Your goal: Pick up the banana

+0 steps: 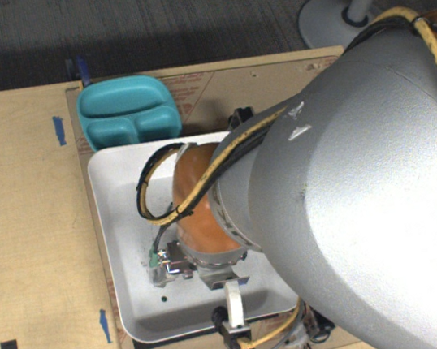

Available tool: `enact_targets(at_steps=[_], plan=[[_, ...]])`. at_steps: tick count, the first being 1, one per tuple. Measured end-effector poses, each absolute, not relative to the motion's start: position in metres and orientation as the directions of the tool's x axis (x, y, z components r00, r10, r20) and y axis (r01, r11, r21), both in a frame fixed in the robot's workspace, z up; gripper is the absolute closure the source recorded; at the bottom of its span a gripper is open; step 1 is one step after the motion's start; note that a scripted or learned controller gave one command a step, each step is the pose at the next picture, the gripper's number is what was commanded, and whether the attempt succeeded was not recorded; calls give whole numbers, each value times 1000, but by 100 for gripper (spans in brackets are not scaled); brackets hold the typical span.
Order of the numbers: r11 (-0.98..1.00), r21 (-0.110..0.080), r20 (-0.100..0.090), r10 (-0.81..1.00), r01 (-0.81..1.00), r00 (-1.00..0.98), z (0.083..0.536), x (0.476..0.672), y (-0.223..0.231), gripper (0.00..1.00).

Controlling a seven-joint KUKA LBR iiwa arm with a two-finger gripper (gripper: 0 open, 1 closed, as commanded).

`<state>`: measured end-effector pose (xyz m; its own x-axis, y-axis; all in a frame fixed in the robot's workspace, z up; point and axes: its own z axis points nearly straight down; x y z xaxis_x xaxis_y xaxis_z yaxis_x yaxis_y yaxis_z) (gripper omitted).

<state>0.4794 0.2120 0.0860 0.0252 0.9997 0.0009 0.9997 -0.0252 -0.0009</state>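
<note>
My grey arm (pixel 352 189) reaches in from the right and covers most of the white bin (pixel 116 251). Its orange band (pixel 199 205) hangs over the middle of the bin. Below the band, the gripper (pixel 170 269) points down at the bin floor near the front left, seen from above as a small cluster of metal parts. The wrist hides whatever lies under it. A black and yellow cable (pixel 148 197) loops out from the wrist over the bin's left half.
A teal moulded tray (pixel 128 110) stands just behind the bin's back edge. The cardboard bench top (pixel 32 240) stretches to the left, with black marks and blue tape bits (pixel 59 129). A strip of bare bin floor shows along the left wall.
</note>
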Motion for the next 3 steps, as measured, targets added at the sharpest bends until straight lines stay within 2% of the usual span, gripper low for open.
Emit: enact_targets(at_steps=[1, 2, 3], plan=[[-173, 2, 1, 985, 985, 173, 86, 537, 224, 0], [-208, -1, 0, 978, 978, 208, 240, 515, 164, 0], [-19, -2, 1, 1000, 1000, 19, 86, 479, 225, 0]])
